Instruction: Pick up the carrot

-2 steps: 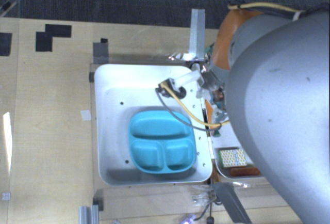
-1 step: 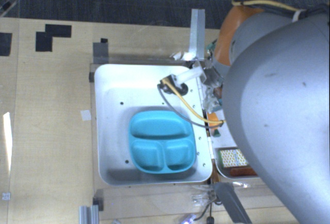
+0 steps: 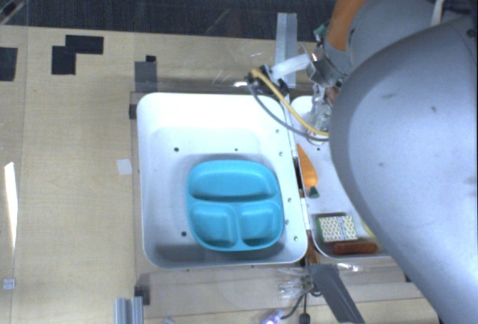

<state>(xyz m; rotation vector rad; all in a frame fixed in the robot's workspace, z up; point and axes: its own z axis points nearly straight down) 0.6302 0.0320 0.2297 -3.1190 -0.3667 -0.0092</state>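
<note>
Camera view shows the carrot (image 3: 306,168) lying in the right bin (image 3: 323,242), tight against that bin's left wall, just past the divider where the two bins meet. It is orange, lengthwise from far to near, and nothing is touching it that can be seen.

Near of the carrot, in the same bin's near corner, sits a small patterned block (image 3: 336,226) with yellow and white specks, and just near of that a reddish-brown sausage-shaped piece (image 3: 353,246). Both are well apart from the carrot.

Far of the carrot, a bundle of yellow and grey cables (image 3: 278,104) loops down across the divider from the arm's wrist. The gripper (image 3: 321,110) hangs over the far part of the right bin, beyond the carrot's far end; whether it is spread or closed cannot be told, since cables and the wrist body crowd it.

The arm (image 3: 407,143) itself is the main obstruction: its large grey link covers most of the right bin, and the orange band (image 3: 349,1) shows above it at the far right.

Left of the divider, the left bin (image 3: 160,166) holds a blue compartment tray (image 3: 235,203) with one long section far and two smaller ones near. Around the bins lies the pale wooden bench (image 3: 67,166), with black tape marks (image 3: 75,52) at its far left.
</note>
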